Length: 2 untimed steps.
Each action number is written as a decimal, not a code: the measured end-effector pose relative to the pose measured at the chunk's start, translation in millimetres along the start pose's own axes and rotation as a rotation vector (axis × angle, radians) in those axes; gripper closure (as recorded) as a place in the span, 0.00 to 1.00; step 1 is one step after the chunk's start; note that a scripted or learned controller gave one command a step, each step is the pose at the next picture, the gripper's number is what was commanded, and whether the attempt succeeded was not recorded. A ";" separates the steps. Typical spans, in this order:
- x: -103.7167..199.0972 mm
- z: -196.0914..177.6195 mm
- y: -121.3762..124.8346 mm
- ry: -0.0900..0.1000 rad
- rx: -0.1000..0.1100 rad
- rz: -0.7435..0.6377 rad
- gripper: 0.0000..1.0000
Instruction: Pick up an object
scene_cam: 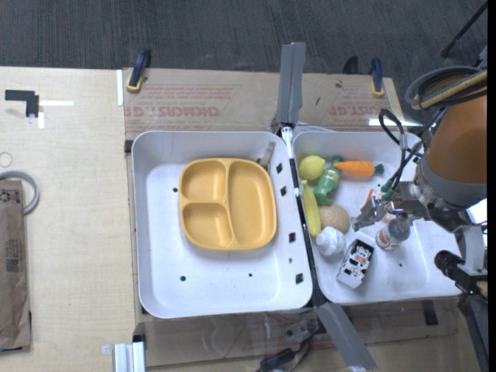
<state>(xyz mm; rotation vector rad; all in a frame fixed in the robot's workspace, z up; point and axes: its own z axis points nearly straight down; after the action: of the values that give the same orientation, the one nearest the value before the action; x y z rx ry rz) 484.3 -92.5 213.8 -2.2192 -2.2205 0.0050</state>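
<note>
White right bin point(411, 285), right half of frame: contents listed below; every item lies on the bin floor.

- Lemon point(311, 167), upper left corner of this bin.
- Carrot point(356, 169), just right of the lemon, lying crosswise.
- Green bottle point(327, 183), tilted, between the lemon and the carrot, touching the lemon.
- Banana point(311, 211), along the bin's left wall, below the lemon.
- Tan rounded item point(335, 218), beside the banana; kind unclear.
- White crumpled item point(329, 241), just below the tan one.
- Small black-and-white carton point(356, 262), lower centre, lying at a slant.
- Small round item with red on it point(387, 236), close under my wrist; too blurred to name.

White left bin point(143, 231), centre of frame: one yellow divided plate point(229, 204), three compartments.

My gripper point(384, 215): low inside the right bin, right of the tan item and above the carton. Whether it is spread or closed I cannot tell; the tip is a tangle of metal and cable from this angle.

Progress, as I judge it: I see nothing raised off the floor and nothing plainly in my grasp, so the pick is not yet done. Securing one item and lifting it clear remain.
</note>
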 end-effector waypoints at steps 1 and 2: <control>-14.0 99.0 -5.5 0.000 -0.003 -0.107 0.00; -7.9 123.7 -7.9 0.001 0.002 0.258 0.00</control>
<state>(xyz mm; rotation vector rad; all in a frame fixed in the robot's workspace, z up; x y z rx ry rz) 475.9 -100.4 90.1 -2.4852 -1.9155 0.0057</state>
